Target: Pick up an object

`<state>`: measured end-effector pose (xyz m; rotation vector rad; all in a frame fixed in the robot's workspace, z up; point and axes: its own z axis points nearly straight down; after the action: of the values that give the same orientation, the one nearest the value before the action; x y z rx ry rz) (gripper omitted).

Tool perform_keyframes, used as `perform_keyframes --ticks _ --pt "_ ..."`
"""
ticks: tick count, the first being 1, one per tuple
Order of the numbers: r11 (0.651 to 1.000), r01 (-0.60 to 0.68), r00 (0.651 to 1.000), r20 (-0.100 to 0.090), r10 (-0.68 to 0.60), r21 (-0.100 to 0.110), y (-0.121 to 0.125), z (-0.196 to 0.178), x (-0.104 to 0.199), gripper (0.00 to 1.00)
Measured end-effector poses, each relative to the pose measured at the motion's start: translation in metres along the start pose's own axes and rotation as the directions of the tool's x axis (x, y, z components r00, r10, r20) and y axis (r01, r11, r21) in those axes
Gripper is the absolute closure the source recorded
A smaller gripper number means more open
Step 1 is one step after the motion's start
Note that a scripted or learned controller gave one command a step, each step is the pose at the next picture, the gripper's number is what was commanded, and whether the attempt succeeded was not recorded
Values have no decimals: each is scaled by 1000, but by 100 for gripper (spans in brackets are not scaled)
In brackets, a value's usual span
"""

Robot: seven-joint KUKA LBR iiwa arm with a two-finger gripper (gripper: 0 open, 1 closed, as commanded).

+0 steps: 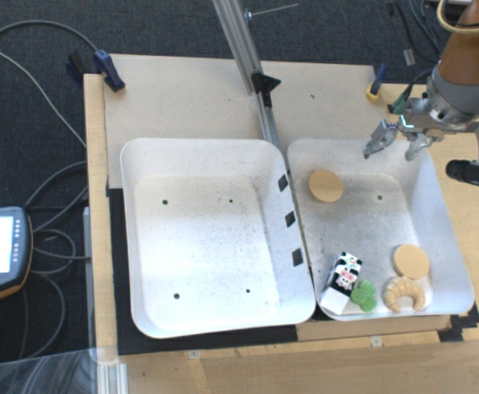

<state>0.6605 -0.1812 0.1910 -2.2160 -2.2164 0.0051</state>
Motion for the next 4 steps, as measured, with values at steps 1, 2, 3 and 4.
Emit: perform_keyframes --ticks 1,2,3,4 --pt "1000 2 1000 2 -2 -5 1 -4 0 0" --pt "1000 2 1000 1 -2 0 -1 52 10 0" --pt "1000 2 1000 1 -2 -1 -1 101 11 0" --pt "1000 3 1000 4 -3 -9 1 86 11 100"
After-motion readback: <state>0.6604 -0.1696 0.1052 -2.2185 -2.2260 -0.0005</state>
